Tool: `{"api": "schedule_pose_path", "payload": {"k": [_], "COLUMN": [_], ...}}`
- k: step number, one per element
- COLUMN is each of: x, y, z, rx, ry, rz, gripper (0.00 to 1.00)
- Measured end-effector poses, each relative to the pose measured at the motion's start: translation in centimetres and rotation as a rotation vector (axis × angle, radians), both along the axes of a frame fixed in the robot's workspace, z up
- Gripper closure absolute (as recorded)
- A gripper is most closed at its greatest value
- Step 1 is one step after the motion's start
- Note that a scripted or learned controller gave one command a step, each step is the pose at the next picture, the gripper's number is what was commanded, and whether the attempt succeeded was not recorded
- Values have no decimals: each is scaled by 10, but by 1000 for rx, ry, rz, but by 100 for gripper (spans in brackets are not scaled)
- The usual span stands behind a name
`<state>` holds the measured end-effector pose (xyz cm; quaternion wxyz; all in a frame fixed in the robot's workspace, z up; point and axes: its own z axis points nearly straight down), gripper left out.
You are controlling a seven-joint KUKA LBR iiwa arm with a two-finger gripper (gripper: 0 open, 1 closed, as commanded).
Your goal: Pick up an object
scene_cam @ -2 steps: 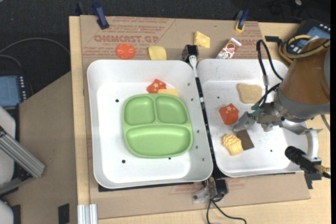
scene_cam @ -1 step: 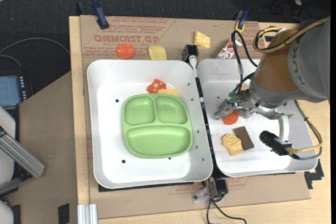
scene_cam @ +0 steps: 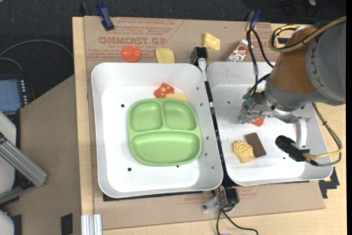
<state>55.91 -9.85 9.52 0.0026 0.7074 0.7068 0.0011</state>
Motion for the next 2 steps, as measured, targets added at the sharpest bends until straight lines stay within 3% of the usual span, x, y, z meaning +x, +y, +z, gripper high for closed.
{"api": "schedule_pose_path", "payload": {"k": [1, 2], "x": [17, 16], "y": [-66, -62], "z": [105, 99], "rx": [-4, 1], "ry": [-5, 4], "rz": [-3, 1], "gripper": [100, 0]}}
